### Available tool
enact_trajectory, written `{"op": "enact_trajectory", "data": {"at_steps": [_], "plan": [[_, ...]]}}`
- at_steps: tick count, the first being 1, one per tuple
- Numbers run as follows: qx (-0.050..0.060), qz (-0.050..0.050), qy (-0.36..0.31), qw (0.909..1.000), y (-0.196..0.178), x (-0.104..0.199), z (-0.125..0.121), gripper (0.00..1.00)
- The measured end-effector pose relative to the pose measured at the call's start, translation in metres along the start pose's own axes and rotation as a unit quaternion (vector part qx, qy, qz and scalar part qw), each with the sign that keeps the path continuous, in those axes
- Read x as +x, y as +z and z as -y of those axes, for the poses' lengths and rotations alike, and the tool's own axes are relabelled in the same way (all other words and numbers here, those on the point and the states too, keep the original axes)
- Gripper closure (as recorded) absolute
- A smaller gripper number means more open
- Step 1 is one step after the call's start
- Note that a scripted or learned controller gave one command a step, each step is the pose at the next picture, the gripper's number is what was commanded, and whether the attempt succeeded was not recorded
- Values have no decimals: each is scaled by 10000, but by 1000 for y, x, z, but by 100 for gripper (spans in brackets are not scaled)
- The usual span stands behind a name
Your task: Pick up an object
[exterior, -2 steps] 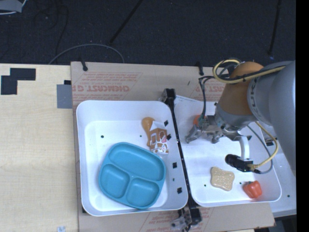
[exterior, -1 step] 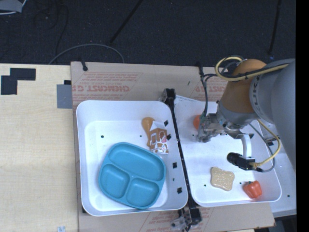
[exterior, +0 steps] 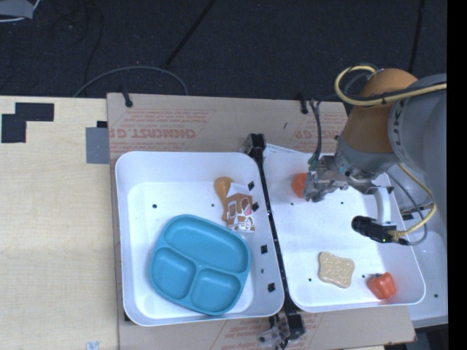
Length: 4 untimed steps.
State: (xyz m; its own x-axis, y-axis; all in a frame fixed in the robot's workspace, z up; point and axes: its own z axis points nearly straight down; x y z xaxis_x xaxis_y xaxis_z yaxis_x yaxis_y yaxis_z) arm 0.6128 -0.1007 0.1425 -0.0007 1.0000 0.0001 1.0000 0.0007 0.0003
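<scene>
Gripper [exterior: 315, 188] at right bin [exterior: 416, 297] far-left edge, touching orange ball [exterior: 298, 184]; grip state unclear; bread slice [exterior: 336, 269], red pepper [exterior: 381, 285] near; blue tray [exterior: 198, 264] in left bin [exterior: 131, 195].

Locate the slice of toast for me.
The toast slice lies flat on the floor of the right bin, toward its near edge, just left of the red pepper and well below the gripper.

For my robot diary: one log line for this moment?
end effector: right bin, beside orange ball | toast, pepper: untouched | nothing lifted
</scene>
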Motion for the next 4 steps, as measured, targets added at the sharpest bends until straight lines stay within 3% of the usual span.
{"op": "enact_trajectory", "data": {"at_steps": [2,4], "plan": [[-14,3,-2,10000,-96,-7,-1,100],[26,-8,-17,10000,-103,106,20,100]]}}
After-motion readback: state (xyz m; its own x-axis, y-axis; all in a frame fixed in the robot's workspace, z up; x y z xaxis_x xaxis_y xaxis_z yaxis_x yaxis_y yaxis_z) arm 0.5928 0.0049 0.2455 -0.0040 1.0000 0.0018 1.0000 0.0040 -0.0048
